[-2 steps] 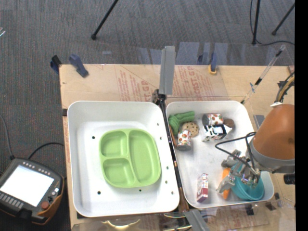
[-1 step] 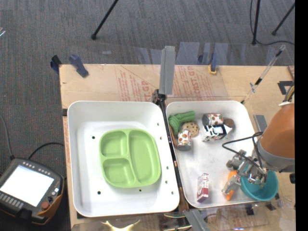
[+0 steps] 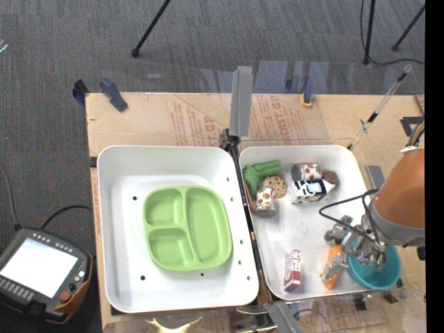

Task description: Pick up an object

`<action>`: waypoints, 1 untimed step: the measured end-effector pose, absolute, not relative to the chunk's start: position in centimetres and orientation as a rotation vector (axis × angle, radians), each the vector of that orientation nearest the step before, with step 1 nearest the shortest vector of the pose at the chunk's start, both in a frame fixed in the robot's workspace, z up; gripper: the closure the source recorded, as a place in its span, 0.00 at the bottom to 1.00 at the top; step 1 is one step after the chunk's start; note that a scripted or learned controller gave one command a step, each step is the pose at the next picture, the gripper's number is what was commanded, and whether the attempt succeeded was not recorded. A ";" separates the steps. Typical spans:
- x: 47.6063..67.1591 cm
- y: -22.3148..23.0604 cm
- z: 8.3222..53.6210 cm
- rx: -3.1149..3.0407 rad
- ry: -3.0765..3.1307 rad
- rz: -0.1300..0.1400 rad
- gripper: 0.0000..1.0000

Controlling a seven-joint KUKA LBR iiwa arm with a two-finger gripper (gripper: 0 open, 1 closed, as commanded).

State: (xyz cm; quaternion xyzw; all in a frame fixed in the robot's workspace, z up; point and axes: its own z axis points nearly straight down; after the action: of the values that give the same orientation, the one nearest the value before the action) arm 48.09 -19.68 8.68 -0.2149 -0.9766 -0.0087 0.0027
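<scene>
1. Orange carrot-like toy point(image 3: 333, 266), small and tapered, lies tilted on the right bin's point(image 3: 305, 227) floor, just left of my pincer point(image 3: 357, 250).
2. A teal bowl point(image 3: 378, 270) sits just beneath me.
3. How my pincer stands, I cannot tell.

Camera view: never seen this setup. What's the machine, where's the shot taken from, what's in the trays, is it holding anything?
It is one fixed camera above a bench, looking down at a slant. The machine is a robot arm, grey with an orange band, reaching in from the right. Its claw hangs low over the right bin, near that bin's right edge.

The left bin holds a green divided plate. The right bin holds a green toy, a cookie, a small can, a black-and-white toy, a small red-and-white carton, an orange piece and a teal bowl.

Wires and the wrist hide the claw's tips, so I cannot tell whether it holds anything.
</scene>
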 end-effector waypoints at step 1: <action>48.1 -19.6 8.7 -0.566 -3.085 -0.030 0.00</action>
State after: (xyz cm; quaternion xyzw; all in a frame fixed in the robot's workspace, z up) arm 48.14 -19.57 8.70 -0.1804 -0.9835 -0.0095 0.0022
